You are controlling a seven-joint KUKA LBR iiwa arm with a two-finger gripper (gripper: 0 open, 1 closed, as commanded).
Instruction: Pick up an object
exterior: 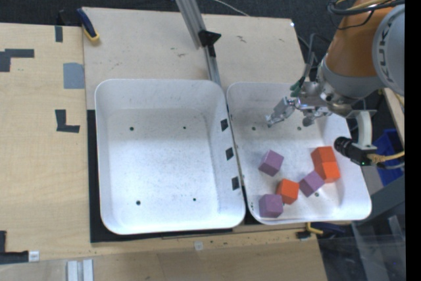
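Observation:
The right bin (342, 210) holds several blocks near its front. A purple cube (271, 162) lies in the middle, a small orange cube (287, 190) and a purple cube (270, 205) sit in front of it, another purple cube (311, 183) lies to their right, and a larger orange block (325, 163) rests beside that one. My gripper (279, 112) hangs over the back half of the right bin, pointing left, well behind the blocks. Nothing shows between its fingers.
The left bin (105, 141) stands beside the right one. A slanted metal rail (187, 0) runs from the top edge down to the gap between the bins. A blue and yellow tool (87, 24) lies on the bench at the back left.

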